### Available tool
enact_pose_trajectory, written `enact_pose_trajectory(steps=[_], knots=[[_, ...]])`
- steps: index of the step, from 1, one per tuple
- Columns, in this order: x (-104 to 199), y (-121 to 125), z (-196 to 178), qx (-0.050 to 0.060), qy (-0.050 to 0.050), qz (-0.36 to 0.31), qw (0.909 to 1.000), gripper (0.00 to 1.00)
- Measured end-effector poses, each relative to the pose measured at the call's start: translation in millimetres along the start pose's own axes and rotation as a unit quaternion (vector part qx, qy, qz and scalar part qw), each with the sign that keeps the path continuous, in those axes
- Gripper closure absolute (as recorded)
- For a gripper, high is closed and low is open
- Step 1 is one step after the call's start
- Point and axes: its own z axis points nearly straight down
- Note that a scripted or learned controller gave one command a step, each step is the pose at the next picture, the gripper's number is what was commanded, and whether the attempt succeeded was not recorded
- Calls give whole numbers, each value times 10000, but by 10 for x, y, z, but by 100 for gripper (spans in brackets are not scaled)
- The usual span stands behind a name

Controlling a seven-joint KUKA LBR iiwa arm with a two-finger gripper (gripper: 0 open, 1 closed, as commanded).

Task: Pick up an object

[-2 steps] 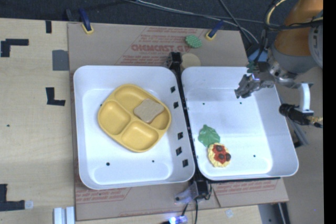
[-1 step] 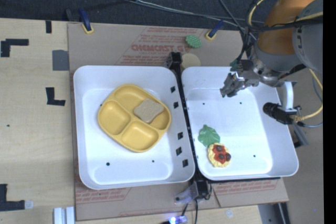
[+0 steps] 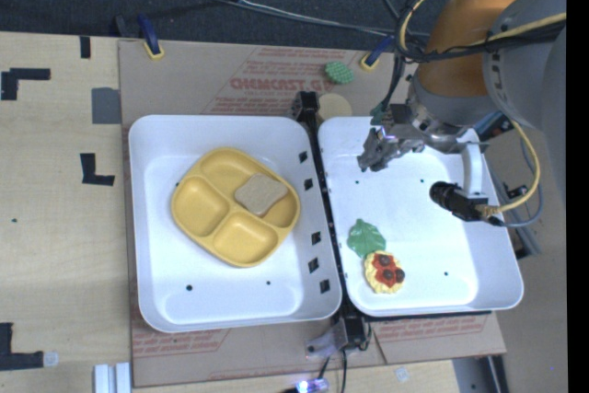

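Two shallow white plastic bins sit side by side on a tan cardboard sheet at the centre of the frame, their inner walls meeting along a dark seam with black clips. The right bin has most of its floor bare, with open room across its middle and lower right; the left bin is bare along its bottom and left margins.

The grey arm with its orange band reaches in from the upper right of the frame, bending down over the top edge of the right bin. Its tool hangs over the bin's upper left corner, close to the seam, fingertips pointing down and to the left; nothing is seen between them, and whether they are parted or closed cannot be told.

A small green leaf-shaped toy lies low in the right bin near the seam, with a yellow toy pizza slice dotted red and black just below it, both well apart from the tool. A black cylindrical fitting juts over the bin's right side. In the left bin, a yellow compartmented plastic tray carries a tan toy slice of bread in its upper right section. A green textured ball rests on the cardboard above the bins.
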Motion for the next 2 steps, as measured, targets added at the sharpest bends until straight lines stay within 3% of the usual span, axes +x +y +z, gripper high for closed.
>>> enact_pose_trajectory(steps=[1, 2], knots=[[503, -21, 65, 13, -3, 4, 10000, 100], [1037, -219, 121, 21, -8, 9, 10000, 100]])
